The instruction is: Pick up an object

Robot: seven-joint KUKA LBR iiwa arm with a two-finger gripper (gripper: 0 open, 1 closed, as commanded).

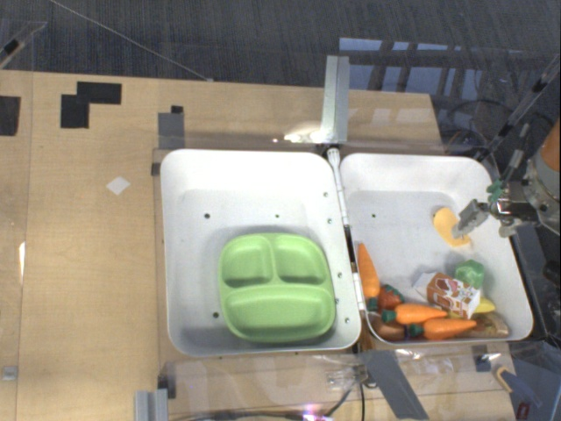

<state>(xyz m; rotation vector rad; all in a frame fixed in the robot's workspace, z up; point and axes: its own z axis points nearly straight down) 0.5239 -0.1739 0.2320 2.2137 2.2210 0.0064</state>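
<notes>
Camera view is showing the claw (473, 217) reaching into the right bin (412, 187), one finger lying against a yellow piece (446, 225); I cannot tell how far it is opening. A green tray (276, 286) is sitting in the left bin (237, 178).

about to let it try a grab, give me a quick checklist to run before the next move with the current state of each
1. Gripper over the right bin: ok, it hangs at the bin's right side.
2. Target near the gripper: ok, a yellow piece lies right beside the tip.
3. Nothing held already: cannot tell, the tip is too small to read.
4. Yellow piece free of clutter: ok, it lies apart from the pile of toy food along the near wall.
5. Left bin out of the way: ok, the green divided plate sits there, far from the gripper.
</notes>
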